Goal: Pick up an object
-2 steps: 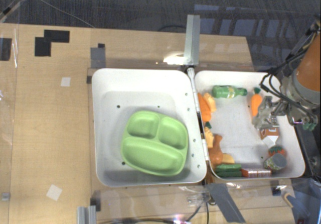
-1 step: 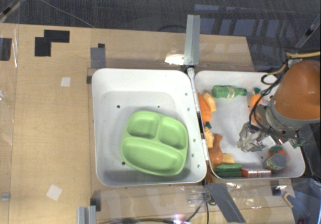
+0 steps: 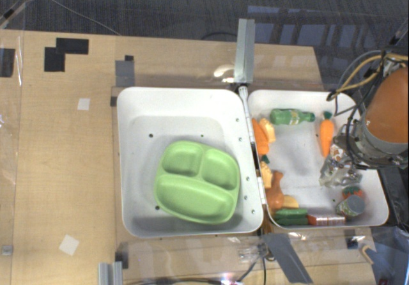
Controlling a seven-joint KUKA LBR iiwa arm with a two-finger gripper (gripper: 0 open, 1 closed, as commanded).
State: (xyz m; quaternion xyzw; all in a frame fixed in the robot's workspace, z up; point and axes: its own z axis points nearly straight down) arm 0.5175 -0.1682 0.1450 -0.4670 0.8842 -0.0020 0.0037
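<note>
My gripper [image 3: 337,173] hangs low over the right side of the right bin [image 3: 300,156], just below an orange carrot [image 3: 326,136] and above a small grey-and-red round object [image 3: 353,203]. A green bottle [image 3: 291,115] lies near the bin's far wall. Orange and yellow toy foods [image 3: 261,137] line the left wall, with a brown piece [image 3: 275,195] lower down. A dark green piece [image 3: 291,216] and a red piece [image 3: 329,220] lie along the near wall. I see nothing clearly between the fingers.
The left bin [image 3: 134,149] holds a light green divided plate [image 3: 197,181]. The arm's orange band [image 3: 390,111] and its looping cables [image 3: 358,79] overhang the right bin's right edge. A metal post [image 3: 244,53] stands behind the divider between the bins.
</note>
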